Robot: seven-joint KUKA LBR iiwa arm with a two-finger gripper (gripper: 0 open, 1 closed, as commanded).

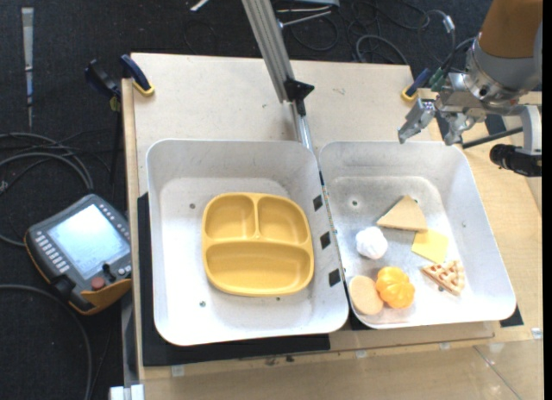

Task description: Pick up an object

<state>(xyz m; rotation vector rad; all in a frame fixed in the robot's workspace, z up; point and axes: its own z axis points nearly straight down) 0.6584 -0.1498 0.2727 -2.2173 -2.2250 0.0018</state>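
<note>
The tool [429,122] hangs above the far rim of the right bin [470,184], up at the right of the camera view, with its two fingers spread apart and nothing between them. All the loose pieces lie in the near half of that bin. A tan wedge [403,215] sits nearest the middle, its long flat edge running left to right and its point aimed toward the far side of the bin. Just beside it, toward the near right, lies a yellow square slab [431,246], turned so its corners point along and across the bin. Near that is a small waffle-patterned piece [443,276], triangular, its long side slanting from far left to near right. A white ball [372,242] rests to the left of the wedge, close to the bin's left wall. Against the near rim a pale round piece [366,295] and an orange pumpkin-shaped piece [395,286] lie touching each other. The left bin [164,234] holds a yellow divided plate [257,243], its long axis running left to right with two small compartments on the far side and one large one on the near side. A grey metal pole [269,32] slants across the counter [216,96] and meets the bins where they join. The tool is well apart from every piece, and the space over the right bin's items is open.
</note>
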